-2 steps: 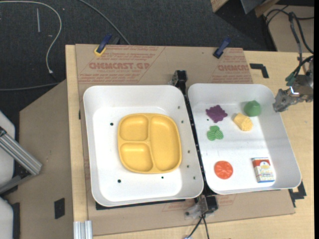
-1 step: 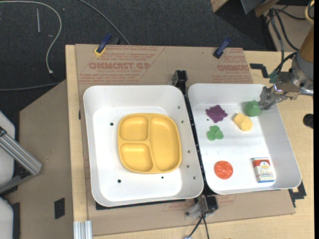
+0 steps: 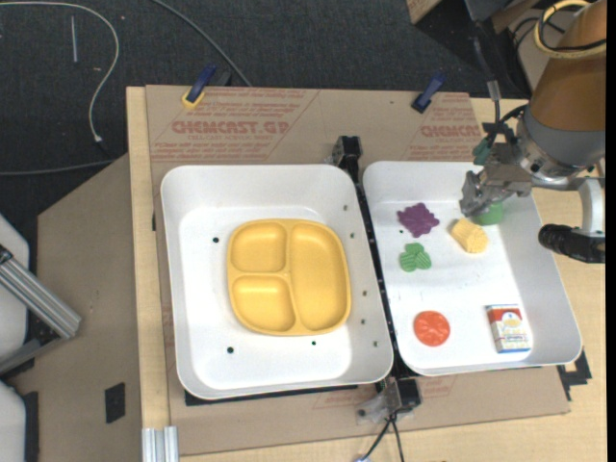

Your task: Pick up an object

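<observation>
The gripper (image 3: 478,200) hangs low at the far side of the right bin (image 3: 549,296); I cannot tell its opening. A yellow block (image 3: 471,236) lies just beside it, toward the camera, angled diagonally.

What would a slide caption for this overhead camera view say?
Gripper low in the right bin among small toys; yellow divided plate in the left bin.

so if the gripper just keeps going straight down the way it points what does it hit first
Most likely the green object partly hidden under the gripper, in the right bin. The yellow piece sits just beside that line; depth is hard to judge from above.
</observation>
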Motion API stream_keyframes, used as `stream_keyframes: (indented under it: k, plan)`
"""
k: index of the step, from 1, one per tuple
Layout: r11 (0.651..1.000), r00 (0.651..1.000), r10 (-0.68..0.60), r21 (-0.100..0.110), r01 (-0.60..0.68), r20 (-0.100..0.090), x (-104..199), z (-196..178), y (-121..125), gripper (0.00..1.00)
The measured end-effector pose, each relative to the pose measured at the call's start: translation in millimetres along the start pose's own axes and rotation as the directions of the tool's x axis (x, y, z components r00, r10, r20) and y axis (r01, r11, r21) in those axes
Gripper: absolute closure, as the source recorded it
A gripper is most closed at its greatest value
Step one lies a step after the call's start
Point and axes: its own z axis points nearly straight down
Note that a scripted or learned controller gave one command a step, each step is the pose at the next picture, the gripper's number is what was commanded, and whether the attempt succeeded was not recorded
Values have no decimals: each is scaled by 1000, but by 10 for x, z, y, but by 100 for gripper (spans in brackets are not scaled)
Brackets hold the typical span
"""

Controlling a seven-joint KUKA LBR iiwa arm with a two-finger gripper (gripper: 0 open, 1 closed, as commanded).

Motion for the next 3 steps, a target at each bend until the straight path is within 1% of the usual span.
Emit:
stream_keyframes:
  k: [1,2,3]
  plan:
    - [1000,1000,1,1,-1,1,570,121,107,100]
    - [1000,1000,0,1,0,1,1122,209,54,100]
    - [1000,1000,0,-5,0,1,1744,228,179,100]
